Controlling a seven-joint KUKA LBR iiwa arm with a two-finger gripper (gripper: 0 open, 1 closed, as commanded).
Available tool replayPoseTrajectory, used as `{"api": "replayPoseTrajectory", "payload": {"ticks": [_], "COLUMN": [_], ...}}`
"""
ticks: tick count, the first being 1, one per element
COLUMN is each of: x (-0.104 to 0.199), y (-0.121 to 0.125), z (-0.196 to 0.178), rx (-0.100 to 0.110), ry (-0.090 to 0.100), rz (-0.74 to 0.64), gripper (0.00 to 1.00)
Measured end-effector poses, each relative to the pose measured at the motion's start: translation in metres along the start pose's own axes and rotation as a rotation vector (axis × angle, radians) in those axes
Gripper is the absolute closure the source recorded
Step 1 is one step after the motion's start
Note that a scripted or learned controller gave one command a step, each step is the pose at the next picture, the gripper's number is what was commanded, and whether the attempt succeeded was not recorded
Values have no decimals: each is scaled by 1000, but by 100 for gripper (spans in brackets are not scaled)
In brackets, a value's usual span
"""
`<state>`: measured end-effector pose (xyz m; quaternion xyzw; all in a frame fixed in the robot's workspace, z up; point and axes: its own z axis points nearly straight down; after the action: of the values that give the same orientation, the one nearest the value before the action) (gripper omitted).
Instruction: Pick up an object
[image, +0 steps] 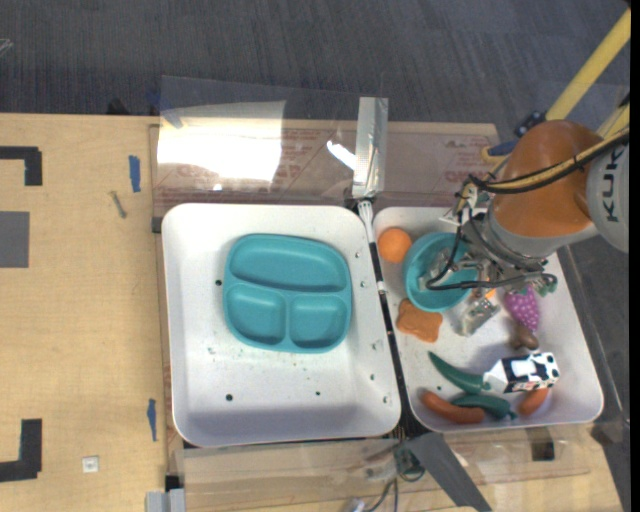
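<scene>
gripper over teal bowl

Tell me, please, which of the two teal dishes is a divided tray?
The teal dish in the left bin is: it has three compartments. The other is a round teal bowl in the right bin, beside the orange ball.

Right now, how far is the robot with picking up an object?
Nothing looks lifted yet. The tool hangs low in the right bin, at the teal bowl; no grasp is visible. The orange ball, purple grapes and toy cow lie in the bin. The grasp and lift remain.
</scene>
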<state>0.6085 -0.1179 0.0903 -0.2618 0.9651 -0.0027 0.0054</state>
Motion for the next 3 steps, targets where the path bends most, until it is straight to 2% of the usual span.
{"api": "replayPoseTrajectory", "payload": {"ticks": [1,2,3], "x": [18,22,110], "y": [17,39,36], "z": [0,-1,-1], "rx": [-1,0,2], "ry": [-5,-5,-3], "rz": [218,271,363], "gripper": [0,0,0]}}
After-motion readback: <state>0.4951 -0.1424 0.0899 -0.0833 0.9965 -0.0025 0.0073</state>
